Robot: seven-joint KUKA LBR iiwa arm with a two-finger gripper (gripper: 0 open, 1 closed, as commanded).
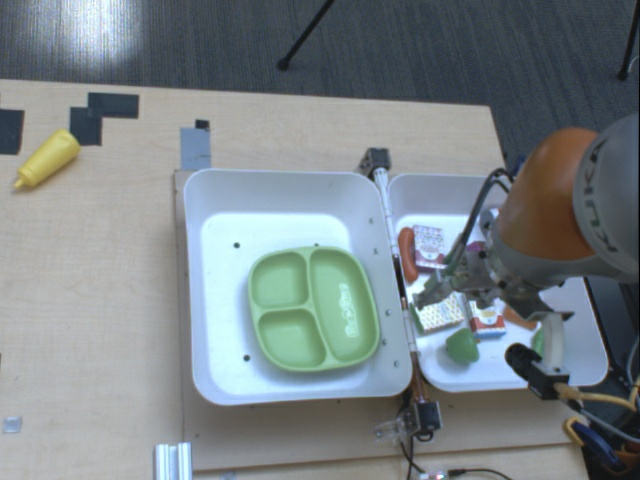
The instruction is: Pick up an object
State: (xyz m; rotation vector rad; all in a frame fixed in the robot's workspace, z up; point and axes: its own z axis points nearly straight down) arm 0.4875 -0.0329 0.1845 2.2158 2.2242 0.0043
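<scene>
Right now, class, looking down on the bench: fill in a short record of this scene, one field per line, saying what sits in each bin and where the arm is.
left bin: one green divided plate
right bin: several small items, among them a red sausage, a small green object, printed packets
arm: over the right bin
gripper: low among the items
bench outside bins: yellow object, far left

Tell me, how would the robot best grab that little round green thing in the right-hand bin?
Probably straight from above, fingers closing across the middle of the green object. It looks small and rounded, lying on the right bin's floor with bare space around it.
</scene>
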